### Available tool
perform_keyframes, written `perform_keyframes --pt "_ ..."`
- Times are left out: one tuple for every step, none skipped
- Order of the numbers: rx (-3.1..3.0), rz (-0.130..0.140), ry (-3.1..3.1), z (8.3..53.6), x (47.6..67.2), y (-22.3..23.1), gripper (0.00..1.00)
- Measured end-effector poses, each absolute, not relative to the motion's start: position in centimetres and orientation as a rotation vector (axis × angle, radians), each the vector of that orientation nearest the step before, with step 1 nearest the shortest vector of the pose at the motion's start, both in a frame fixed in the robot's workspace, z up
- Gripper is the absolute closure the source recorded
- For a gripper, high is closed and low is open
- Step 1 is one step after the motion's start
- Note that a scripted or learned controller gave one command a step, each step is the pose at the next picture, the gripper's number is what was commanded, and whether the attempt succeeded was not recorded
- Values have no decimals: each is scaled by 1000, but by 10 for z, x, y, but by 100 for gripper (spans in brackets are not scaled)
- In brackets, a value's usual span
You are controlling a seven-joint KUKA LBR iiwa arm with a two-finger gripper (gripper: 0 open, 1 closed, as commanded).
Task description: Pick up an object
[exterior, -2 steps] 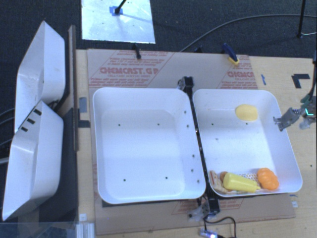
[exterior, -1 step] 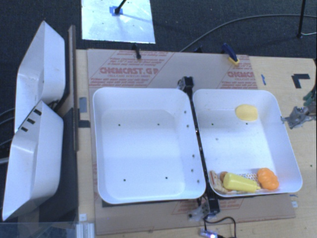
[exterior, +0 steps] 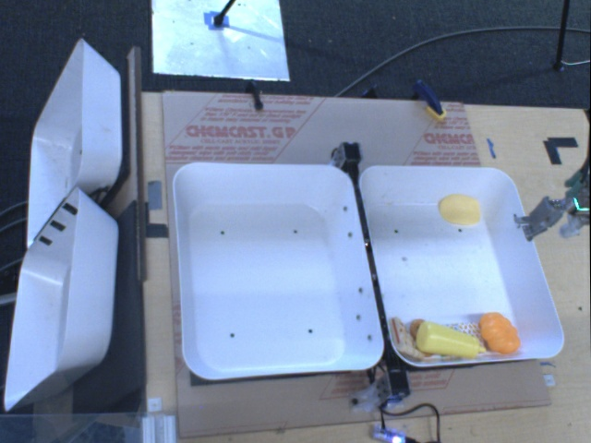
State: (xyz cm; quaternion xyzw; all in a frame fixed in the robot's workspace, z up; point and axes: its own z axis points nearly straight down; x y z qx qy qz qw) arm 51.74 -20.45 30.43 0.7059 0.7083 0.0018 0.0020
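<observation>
In the right bin [exterior: 531, 275] a pale yellow rounded object [exterior: 459, 209] lies near the back. Along the bin's front edge sit a yellow elongated object [exterior: 447, 341], an orange round object [exterior: 500, 333] and a small brownish piece [exterior: 415, 327] on a flat pale item. My gripper [exterior: 540, 218] shows at the far right, just outside the right bin's right rim, some way right of the pale yellow object. It holds nothing that I can see.
The left bin [exterior: 199, 275] stands beside the right one, joined by a black divider [exterior: 367, 257]. Two spare white bins [exterior: 69, 247] lean at the far left. A metal plate [exterior: 218, 24] lies beyond the bench. A blue-yellow clamp [exterior: 428, 100] sits at the back edge.
</observation>
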Motion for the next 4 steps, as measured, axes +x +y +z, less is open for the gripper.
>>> perform_keyframes --pt "2213 7 2223 315 518 -205 100" --pt "2213 7 2223 315 518 -205 0" --pt "2211 8 2223 325 518 -205 100" --pt "2212 7 2224 325 518 -205 0"
